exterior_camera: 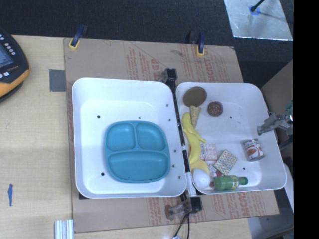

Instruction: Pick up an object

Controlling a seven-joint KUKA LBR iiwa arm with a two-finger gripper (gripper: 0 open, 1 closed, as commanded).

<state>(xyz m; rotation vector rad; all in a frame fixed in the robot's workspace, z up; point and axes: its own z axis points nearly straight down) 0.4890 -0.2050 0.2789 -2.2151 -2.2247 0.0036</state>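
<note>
Two shallow white bins sit side by side on a cardboard sheet (149, 59) clamped to a wooden bench (30, 133), seen from above. The left bin (87, 91) holds a single blue divided plate (137, 151), three compartments, lying flat toward the bin's lower right. The right bin (244, 96) carries the clutter: a brown round disc (195, 96) at the top left, a cone-shaped piece (194, 115) just below it, and a small dark red round object (215, 108) beside them. A yellow banana (192, 136) runs down the bin's left wall; near its lower end lie two patterned packets (208, 152) (226, 161), a white egg-like ball (201, 178) and a green bottle (228, 182) on its side along the lower wall. A small can with a red and white label (253, 150) lies apart on the right side. The gripper (271, 123) reaches in at the bin's right rim, above the can and clear of it, nothing between its fingers; whether they are spread or closed cannot be told from this angle. A yellow-and-black handheld device (10, 63) rests at the bench's left edge
</note>
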